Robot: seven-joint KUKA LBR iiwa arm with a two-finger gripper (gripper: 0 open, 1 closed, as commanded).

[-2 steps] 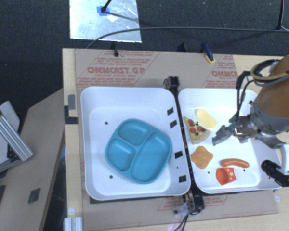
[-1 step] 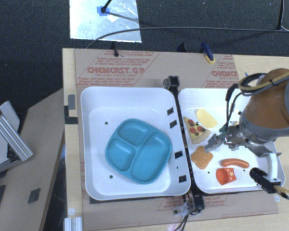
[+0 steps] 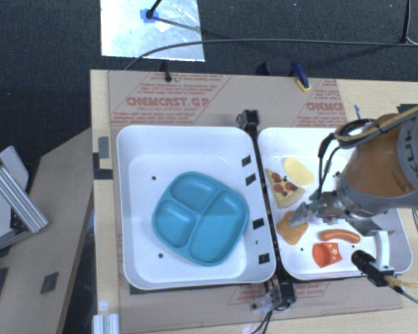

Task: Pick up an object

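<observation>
Claw (image 3: 305,214): over the orange piece (image 3: 291,229) in the right bin (image 3: 404,256); finger state cannot be told. Nothing lifted; pick pending.

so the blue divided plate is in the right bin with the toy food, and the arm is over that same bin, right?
Not quite. The blue divided plate lies in the left bin, alone. The toy food, such as the pizza slice, is in the right bin, and the camera view shows the arm over that bin.

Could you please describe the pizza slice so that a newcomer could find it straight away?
Look in the right-hand white bin, along its left wall. The pizza slice lies there between a pale yellow piece above and an orange piece below. It alone is triangular with red dots.
</observation>
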